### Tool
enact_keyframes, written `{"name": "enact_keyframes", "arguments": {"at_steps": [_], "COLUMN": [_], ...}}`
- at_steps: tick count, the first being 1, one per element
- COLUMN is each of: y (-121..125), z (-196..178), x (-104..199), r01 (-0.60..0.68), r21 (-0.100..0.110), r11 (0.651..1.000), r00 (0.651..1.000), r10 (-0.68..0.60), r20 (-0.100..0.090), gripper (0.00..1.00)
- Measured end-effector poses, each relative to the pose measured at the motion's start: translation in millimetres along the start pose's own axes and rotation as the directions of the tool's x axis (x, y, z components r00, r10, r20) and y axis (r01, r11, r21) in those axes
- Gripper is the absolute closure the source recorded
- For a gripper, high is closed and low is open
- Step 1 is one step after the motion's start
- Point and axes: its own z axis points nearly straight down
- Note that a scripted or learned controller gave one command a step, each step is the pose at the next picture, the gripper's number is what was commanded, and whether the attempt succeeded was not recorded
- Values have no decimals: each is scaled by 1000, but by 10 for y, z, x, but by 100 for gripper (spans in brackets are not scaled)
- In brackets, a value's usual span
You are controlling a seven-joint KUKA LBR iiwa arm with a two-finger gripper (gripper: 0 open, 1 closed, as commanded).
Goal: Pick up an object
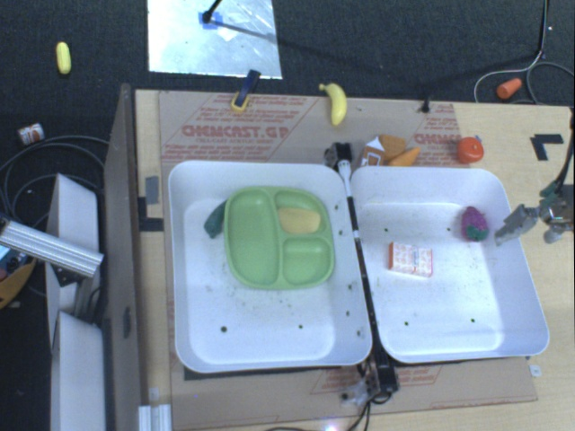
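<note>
A: Looking down on the bench (503, 133), where is the hand?
B: The hand (519, 223) sits at the far right, over the right edge of the right bin (449, 339). A grey finger slants toward a purple object (475, 224), but whether the hand is wide or narrow I cannot tell; nothing is seen between its fingers.
A: What lies in that bin?
B: The purple object near the right wall, just beside the hand, and a small red-and-white packet (411, 259) lying flat toward the middle, well apart from it.
A: And the left bin (260, 348)?
B: A green divided plate (277, 238) lies in it. A yellow piece (300, 218) rests in the plate's upper right compartment, and a dark green thing (215, 218) touches the plate's left rim.
A: Anything behind the bins?
B: On the bench: a banana (336, 102), an orange piece (397, 152), and a red-orange round fruit (469, 150). On the dark floor beyond lie a shiny sheet (214, 25) and a small yellow object (63, 57).
</note>
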Motion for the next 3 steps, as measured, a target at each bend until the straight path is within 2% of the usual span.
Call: {"name": "enact_keyframes", "arguments": {"at_steps": [1, 2, 3], "y": [41, 464, 437], "z": [969, 2006, 1891], "x": [513, 1091, 1078], "r01": [5, 5, 0], "r21": [7, -9, 0], "r11": [1000, 1000, 1000], "r00": [1000, 1000, 1000], "r10": [-5, -5, 0], "r20": [-5, 6, -1], "gripper": [0, 0, 100]}}
